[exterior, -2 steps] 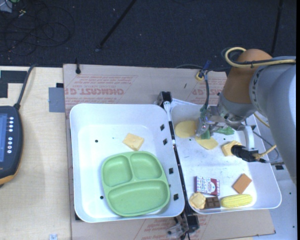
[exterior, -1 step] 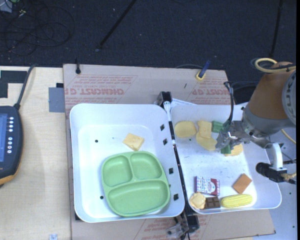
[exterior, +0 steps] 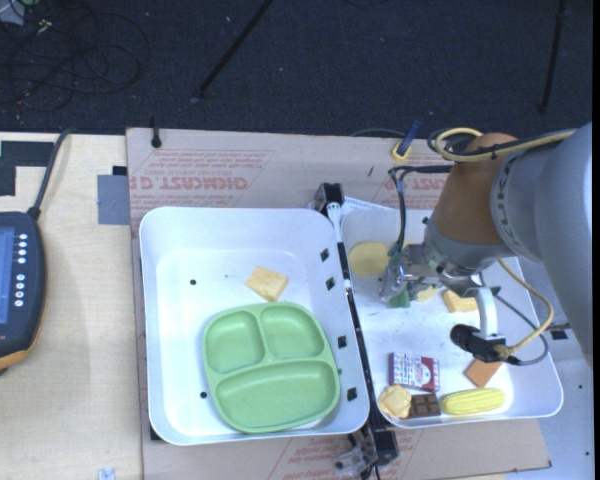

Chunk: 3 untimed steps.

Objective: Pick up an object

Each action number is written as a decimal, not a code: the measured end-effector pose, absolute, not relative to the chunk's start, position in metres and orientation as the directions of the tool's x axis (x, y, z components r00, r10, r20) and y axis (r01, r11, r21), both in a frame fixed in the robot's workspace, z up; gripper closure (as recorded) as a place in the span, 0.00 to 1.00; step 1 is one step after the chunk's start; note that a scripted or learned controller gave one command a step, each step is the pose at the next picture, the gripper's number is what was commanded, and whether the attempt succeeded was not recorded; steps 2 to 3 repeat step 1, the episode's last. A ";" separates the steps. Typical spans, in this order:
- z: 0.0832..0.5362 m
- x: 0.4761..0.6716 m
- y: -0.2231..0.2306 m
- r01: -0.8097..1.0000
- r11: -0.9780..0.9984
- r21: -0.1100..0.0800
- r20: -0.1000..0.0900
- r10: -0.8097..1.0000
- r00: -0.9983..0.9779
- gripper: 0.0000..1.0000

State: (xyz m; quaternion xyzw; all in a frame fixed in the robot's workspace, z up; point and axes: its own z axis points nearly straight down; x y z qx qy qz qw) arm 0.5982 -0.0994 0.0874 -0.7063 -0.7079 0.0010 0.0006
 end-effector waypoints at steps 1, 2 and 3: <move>0.193 0.595 -0.030 1.000 0.007 0.006 0.003 1.000 -0.007 1.00; 0.193 0.595 -0.030 1.000 0.007 0.006 0.003 1.000 -0.007 1.00; 0.193 0.595 -0.030 1.000 0.007 0.006 0.003 1.000 -0.007 1.00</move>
